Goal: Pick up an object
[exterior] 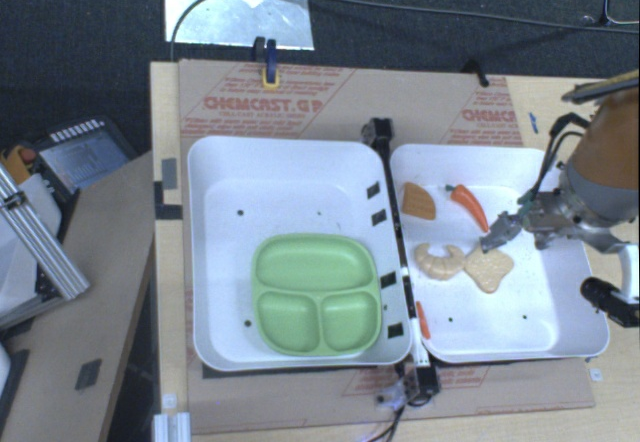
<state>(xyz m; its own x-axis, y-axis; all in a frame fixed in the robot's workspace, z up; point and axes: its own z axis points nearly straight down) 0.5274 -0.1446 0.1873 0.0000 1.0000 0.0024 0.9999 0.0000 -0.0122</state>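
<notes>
While the arm (610,165) reaches in from three o'clock, its gripper (500,233) is seen low over the right bin (530,330), just above the bin's middle. Whether the pincer is wide, narrow or closed on anything cannot be told, since its dark metal tip is small and blurred.

Four small pieces are gathered near the tip. A flat tan piece (488,272) with a lobed, biscuit-like outline is found at six o'clock of the tip, very close to it; contact cannot be judged. A pale cream curved piece (440,261), bent like a cashew, lies at its nine o'clock side and touches it or nearly so. A glossy orange-red carrot-shaped piece (470,206) with a green end is set at a slant at eleven o'clock of the tip. An orange wedge (418,202) with a matte surface rests further towards nine o'clock, near the bin's left wall.

A thin red sliver (422,320) is seen against the same wall, lower down.

A smooth, light green plastic tray (316,260) with three rounded compartments is held in the left bin (215,230). Both bins are white, shallow and round-cornered, and are borne on printed brown cardboard (300,95).
</notes>
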